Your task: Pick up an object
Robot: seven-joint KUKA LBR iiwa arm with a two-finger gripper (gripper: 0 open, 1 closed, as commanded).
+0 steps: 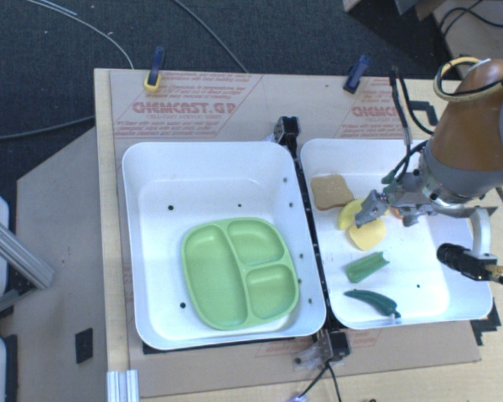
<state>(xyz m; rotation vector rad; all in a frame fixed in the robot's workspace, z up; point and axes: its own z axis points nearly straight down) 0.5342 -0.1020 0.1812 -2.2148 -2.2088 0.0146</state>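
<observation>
A yellow toy (362, 229) sits in the right bin (427, 304), near its left side. The gripper (370, 212) is right on top of it, touching it. I cannot tell if the fingers are open or closed. Close by are a tan piece (330, 191), a green block (367, 266) and a dark green pepper (374, 301). The left bin (151, 182) has a green tray (237, 270).
</observation>
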